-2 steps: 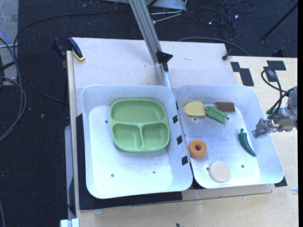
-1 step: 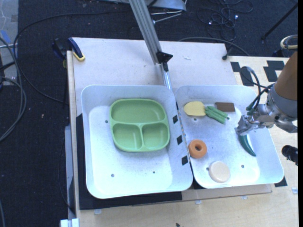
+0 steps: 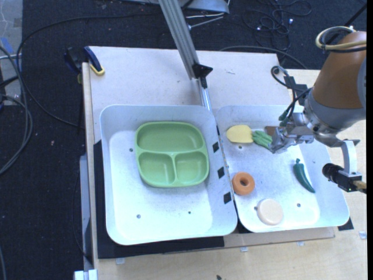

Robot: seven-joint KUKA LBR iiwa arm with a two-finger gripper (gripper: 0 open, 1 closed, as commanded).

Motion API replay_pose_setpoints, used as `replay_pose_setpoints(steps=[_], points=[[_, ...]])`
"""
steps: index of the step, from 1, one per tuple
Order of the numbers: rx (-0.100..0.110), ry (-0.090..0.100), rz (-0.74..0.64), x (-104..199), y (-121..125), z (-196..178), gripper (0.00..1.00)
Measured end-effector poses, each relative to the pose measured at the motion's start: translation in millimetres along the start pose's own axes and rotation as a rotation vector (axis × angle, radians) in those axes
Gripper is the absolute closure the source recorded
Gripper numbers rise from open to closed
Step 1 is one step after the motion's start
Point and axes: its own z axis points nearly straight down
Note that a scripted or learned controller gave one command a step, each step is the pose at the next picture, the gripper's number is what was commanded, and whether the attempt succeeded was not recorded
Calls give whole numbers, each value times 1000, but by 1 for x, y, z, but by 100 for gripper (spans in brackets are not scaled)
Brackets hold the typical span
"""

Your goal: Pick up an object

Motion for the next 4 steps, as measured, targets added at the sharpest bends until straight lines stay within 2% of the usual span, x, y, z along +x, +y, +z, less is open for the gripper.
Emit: replay_pose_setpoints(steps=[1, 3, 4], points=[[2, 0, 0, 54, 19, 10, 100], [0, 1, 1, 152, 61, -5, 100], [0, 1, 1, 200, 90, -8, 100]])
